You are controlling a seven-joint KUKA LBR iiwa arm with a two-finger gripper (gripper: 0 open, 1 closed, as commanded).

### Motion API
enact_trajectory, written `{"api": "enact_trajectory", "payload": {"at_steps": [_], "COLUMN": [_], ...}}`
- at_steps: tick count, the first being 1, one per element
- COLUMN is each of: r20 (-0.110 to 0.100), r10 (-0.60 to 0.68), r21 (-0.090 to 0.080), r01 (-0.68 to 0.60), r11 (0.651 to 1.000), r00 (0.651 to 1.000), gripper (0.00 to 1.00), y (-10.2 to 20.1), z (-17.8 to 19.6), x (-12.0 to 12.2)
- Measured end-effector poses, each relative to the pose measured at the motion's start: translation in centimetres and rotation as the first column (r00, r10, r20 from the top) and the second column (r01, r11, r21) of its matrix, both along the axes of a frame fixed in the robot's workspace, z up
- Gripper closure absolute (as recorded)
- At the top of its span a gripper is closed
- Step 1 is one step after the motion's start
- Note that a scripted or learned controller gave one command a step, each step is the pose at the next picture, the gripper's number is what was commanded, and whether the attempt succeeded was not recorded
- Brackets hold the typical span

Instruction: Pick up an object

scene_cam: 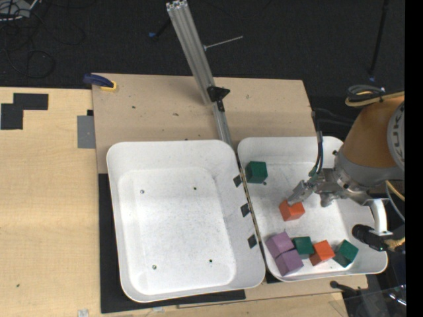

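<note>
Orange block (291, 210) is sitting near the middle of the right bin (330, 145), and your gripper (301, 193) is hanging just above it. You cannot tell how far the jaws are spread, nor whether they are gripping the block. More blocks are lying along the bin's near edge.

You had a light wooden bench (165, 107) carrying two shallow white plastic bins, the left bin (132, 160) and the right bin (291, 147) touching along their inner edges. A small blue-and-yellow clamp (99, 81) lay near the bench's far left corner.
</note>
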State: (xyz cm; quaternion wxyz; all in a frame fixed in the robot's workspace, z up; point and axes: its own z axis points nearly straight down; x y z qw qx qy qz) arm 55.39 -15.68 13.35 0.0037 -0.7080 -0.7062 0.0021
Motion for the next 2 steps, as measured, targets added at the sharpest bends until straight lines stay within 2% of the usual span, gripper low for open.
{"api": "enact_trajectory", "payload": {"at_steps": [1,2], "r20": [0.004,0.010], "r10": [-0.007,-0.006], "r21": [-0.001,-0.003], "r01": [0.007,0.006], "r11": [1.000,1.000], "r00": [1.000,1.000], "gripper": [1.00,1.00], "y": [-0.2,-0.4], "z": [1.3,5.6], "x": [0.1,-0.2]}}
